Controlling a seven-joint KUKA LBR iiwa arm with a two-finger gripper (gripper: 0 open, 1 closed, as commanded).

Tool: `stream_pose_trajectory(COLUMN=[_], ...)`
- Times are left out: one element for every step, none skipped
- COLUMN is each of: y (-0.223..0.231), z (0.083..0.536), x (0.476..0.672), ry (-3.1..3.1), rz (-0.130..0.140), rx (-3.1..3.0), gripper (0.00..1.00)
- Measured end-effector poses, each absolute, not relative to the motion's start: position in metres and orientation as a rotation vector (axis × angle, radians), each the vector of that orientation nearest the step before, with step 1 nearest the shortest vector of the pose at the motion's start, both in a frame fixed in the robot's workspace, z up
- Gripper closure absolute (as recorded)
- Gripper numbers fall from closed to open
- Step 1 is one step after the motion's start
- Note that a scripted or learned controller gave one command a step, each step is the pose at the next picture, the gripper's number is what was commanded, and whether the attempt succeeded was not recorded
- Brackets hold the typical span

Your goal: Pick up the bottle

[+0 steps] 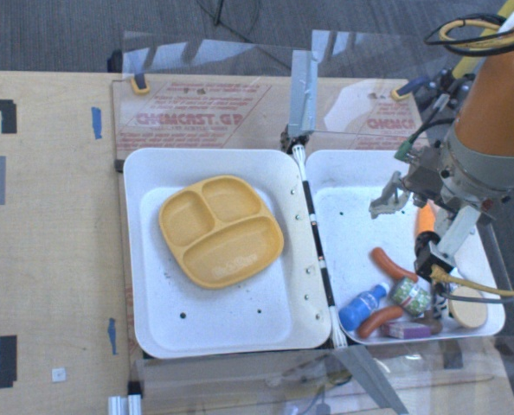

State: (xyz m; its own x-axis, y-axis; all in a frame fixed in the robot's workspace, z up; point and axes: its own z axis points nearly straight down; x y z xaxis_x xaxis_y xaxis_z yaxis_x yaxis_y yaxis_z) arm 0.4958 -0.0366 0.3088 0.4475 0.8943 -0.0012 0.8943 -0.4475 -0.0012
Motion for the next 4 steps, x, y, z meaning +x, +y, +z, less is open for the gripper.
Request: stream_pose_trajectory(y=[-0.036,-0.015,-0.028,-0.013], z=[0.309,0.184,0.184,0.184], x=[0.496,0.479,0.479,0.479], ry=[-1.651,-2.320,-2.308,-2.301], rz=[0.003,0.002,0.001,-0.001], rx=[-2.672,-2.115,-2.130,-2.139], gripper=[0.00,0.00,0.00,0.00])
